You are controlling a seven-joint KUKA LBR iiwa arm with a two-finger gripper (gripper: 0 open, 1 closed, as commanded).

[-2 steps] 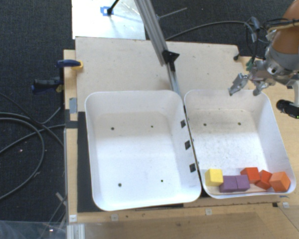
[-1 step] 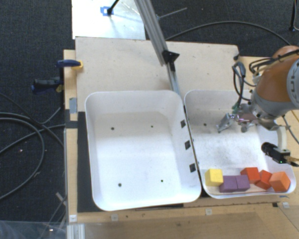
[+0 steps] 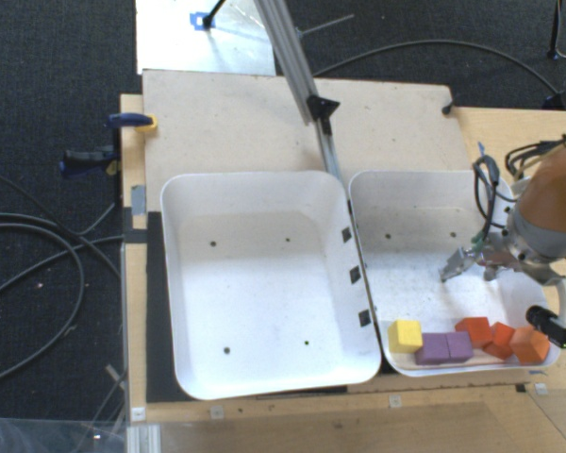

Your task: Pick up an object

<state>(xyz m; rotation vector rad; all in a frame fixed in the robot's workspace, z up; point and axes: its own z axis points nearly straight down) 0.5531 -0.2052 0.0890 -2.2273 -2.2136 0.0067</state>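
From above, the small blocks lay in a row along the near wall of the right bin (image 3: 424, 192): a yellow block (image 3: 405, 335), a purple block (image 3: 442, 347) touching it, then orange blocks (image 3: 498, 338) crowded into the near right corner. The gripper (image 3: 462, 264) hung over the bin's bare middle, apart from them; whether its jaws were spread could not be told. The left bin (image 3: 255, 206) sat alongside on a pale bench (image 3: 226, 121), with dark carpet (image 3: 47, 64) and cables (image 3: 28, 243) around.

Blocks (image 3: 467, 339) in right bin (image 3: 406, 206)
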